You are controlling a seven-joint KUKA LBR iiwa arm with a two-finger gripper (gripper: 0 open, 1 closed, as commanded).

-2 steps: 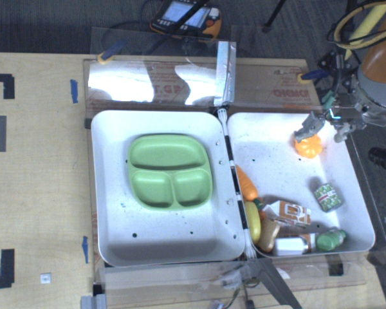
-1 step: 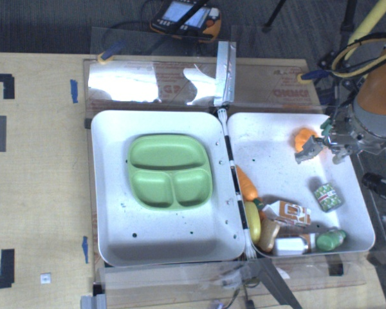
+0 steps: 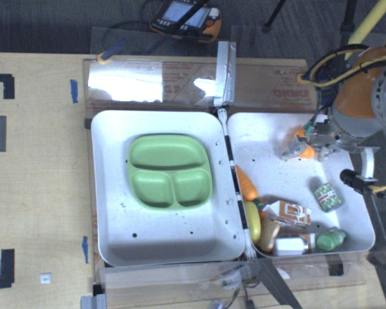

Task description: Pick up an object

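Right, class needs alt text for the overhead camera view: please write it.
A grey robot arm's two-finger gripper hangs over the right white bin, near something orange, above a carrot, small green can and cartons. The left white bin holds a green divided plastic plate.

The right bin (image 3: 296, 124) serves as the landmark. A small orange piece (image 3: 307, 151) sits near the bin's far wall, toward its right side, partly covered by grey metal. A green patterned can (image 3: 327, 197) lies tilted beside the bin's right wall, about midway along it. A carrot (image 3: 246, 183) lies slantwise against the bin's left wall. Below it, in the near left corner, a yellow banana-like item (image 3: 252, 221) touches a brown rounded item (image 3: 268, 235). A brown-and-white packet (image 3: 291, 213) lies tilted just right of these. Along the near wall rest a white box (image 3: 291, 244) and a green lumpy object (image 3: 330, 239).
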